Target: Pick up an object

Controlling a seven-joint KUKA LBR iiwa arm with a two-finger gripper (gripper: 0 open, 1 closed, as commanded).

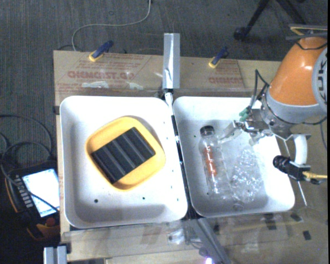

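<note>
A yellow pad with a black ridged top (pixel 126 152) lies in the middle of the left bin (pixel 77 197). In the right bin (pixel 275 202) a clear plastic bottle with a dark cap (pixel 210 161) lies lengthwise, cap toward the back. Beside it on the right sits a crumpled clear plastic piece (pixel 245 170). My gripper (pixel 247 126) hangs over the back right part of the right bin, just above the upper edge of the crumpled plastic. The orange and grey wrist (pixel 297 87) hides most of it. I see nothing lifted off the bin floor.
A metal post (pixel 171 59) rises at the back between the bins. Cardboard (pixel 110 73) with two blue-and-yellow clamps (pixel 100 50) lies behind them. A black cable fitting (pixel 289 166) hangs off the arm at the right bin's edge. A lit tablet (pixel 36 188) sits on the floor at the left.
</note>
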